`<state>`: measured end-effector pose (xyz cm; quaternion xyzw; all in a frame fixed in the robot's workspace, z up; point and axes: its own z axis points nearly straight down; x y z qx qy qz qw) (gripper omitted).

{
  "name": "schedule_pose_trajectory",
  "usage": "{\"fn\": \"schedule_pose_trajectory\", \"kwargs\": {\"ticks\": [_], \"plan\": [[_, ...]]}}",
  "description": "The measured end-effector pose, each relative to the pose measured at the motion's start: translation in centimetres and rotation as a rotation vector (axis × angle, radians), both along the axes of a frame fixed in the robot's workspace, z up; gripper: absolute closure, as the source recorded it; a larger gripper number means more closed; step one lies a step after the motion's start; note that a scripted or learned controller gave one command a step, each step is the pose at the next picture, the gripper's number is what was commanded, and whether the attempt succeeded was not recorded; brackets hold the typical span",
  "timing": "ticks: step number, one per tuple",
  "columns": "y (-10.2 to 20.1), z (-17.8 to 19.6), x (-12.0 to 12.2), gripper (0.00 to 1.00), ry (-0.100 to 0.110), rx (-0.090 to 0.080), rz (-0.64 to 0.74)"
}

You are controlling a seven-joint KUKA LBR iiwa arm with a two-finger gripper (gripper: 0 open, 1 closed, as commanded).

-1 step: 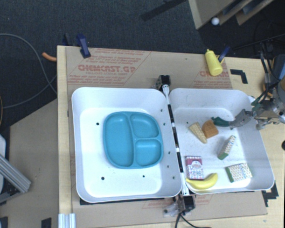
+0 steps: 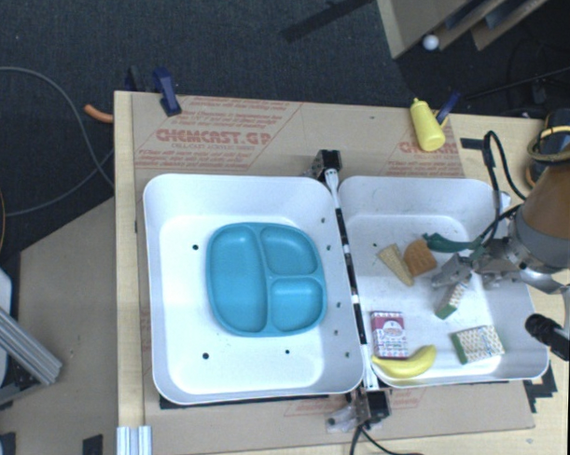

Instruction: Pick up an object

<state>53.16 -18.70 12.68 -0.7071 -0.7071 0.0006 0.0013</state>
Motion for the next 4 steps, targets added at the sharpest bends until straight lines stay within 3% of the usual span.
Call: {"fn": "schedule_pose_trajectory", "kwargs": {"ticks": [1,2,3,4], "plan": [[3.6,-4.2,4.7,0.0,-0.004,-0.001,0.002],[3.4,-4.2,7.8,0.0,-0.004,-0.002,0.001],[3.4,-3.2,7.8,1.0,-0.006,-0.003,0.002],[3.4,-3.2,7.8,0.0,-0.005,-0.003,0.002]]}}
